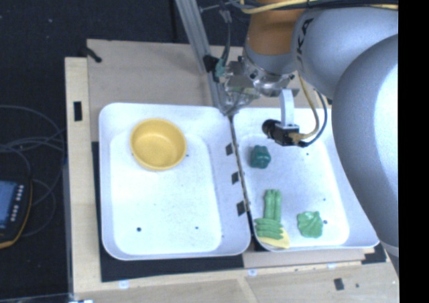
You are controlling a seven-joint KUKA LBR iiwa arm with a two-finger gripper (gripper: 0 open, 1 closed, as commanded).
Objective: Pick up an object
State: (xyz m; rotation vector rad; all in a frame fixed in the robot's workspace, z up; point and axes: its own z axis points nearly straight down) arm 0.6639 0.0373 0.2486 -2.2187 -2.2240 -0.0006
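The left bin (114, 228) holds a yellow bowl (158, 143) in its upper left part. The right bin (335, 181) holds three things: a dark green lump (260, 157) near the dividing rim, a green bundle with yellow tips (271, 218) low in the middle, and a light green piece (310, 223) just right of that. Both bins sit on a pale wooden worktop (84, 161) against dark surroundings. My pincer (234, 102) hangs at the upper end of the shared rim, above the dark green lump; how it stands I cannot tell. A handheld screen (12, 204) lies at the left edge.
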